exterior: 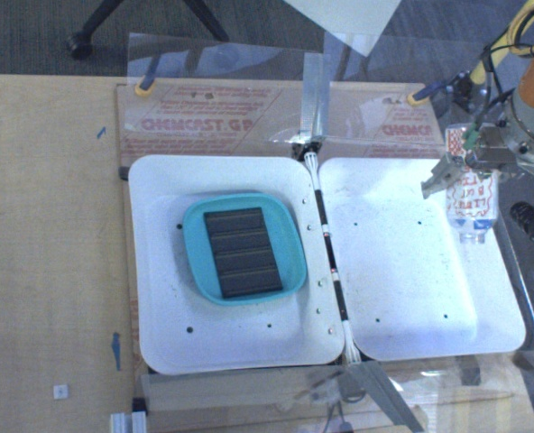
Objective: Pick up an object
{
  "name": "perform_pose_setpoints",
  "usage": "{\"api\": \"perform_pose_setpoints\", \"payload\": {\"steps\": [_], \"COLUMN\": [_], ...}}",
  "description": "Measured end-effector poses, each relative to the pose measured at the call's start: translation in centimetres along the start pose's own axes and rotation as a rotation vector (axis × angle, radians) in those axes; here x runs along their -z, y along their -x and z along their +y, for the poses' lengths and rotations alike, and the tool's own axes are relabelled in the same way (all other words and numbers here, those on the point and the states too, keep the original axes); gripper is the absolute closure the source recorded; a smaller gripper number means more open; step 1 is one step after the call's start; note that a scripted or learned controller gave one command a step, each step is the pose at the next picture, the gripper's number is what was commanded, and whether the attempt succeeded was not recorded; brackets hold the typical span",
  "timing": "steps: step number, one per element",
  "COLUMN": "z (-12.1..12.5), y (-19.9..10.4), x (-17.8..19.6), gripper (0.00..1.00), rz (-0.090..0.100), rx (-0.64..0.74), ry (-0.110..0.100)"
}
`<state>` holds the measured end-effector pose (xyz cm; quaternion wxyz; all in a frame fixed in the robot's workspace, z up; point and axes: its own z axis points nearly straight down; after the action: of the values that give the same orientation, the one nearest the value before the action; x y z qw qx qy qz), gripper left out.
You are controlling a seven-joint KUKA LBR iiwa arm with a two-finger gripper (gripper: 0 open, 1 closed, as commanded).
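Note:
A small clear plastic bottle (472,202) with a red-and-white label hangs at the right bin's far right edge, over the rim. My gripper (459,186) reaches in from the right and sits right above it, shut on the bottle's upper part. One grey finger (437,179) slants down on the bottle's left side; the other is hidden behind the bottle. In the left bin (159,332) lies a teal dish (195,242) with a dark ridged block (242,253) resting in it.
The right bin (402,314) has a bare white floor beneath and to the left of the bottle. A cabled divider (326,251) runs between the two bins. Yellow and black cables (510,43) hang at the top right by the arm.

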<state>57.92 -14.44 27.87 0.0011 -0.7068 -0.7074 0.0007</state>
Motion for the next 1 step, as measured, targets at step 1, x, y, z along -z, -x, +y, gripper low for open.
{"api": "perform_pose_setpoints", "payload": {"steps": [1], "z": [-1.63], "y": [4.16], "x": [-12.72], "gripper": [0.0], "rz": [0.0], "rx": [0.365], "ry": [0.002]}}
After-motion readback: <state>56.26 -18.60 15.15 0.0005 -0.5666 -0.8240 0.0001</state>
